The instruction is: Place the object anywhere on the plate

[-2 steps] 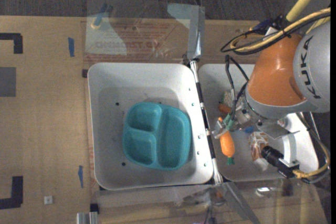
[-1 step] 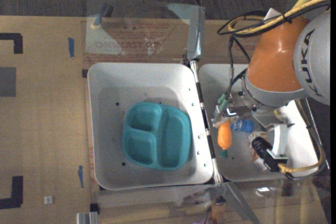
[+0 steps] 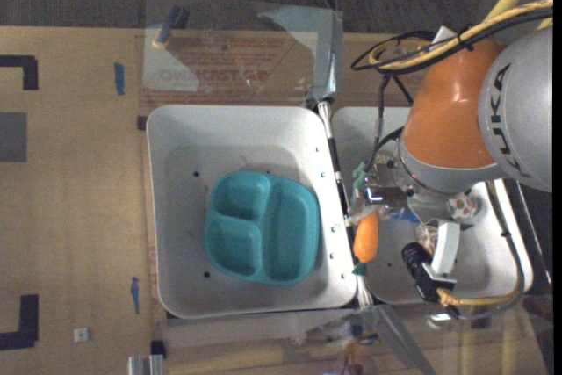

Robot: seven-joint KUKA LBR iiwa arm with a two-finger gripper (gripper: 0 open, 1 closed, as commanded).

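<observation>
A teal divided plate (image 3: 262, 227) lies in the left white bin (image 3: 176, 189), right of the bin's middle. An orange toy carrot (image 3: 366, 239) with a green end hangs over the wall between the two bins, just right of the plate. Its upper end sits between the fingers of my gripper (image 3: 376, 205), which is shut on it. The grey and orange arm covers much of the right bin (image 3: 514, 268).
A small white object with coloured dots (image 3: 463, 206) lies in the right bin beside the arm. A clear plastic sheet (image 3: 237, 57) lies on the bench behind the left bin. The raised rims of both bins meet under the carrot.
</observation>
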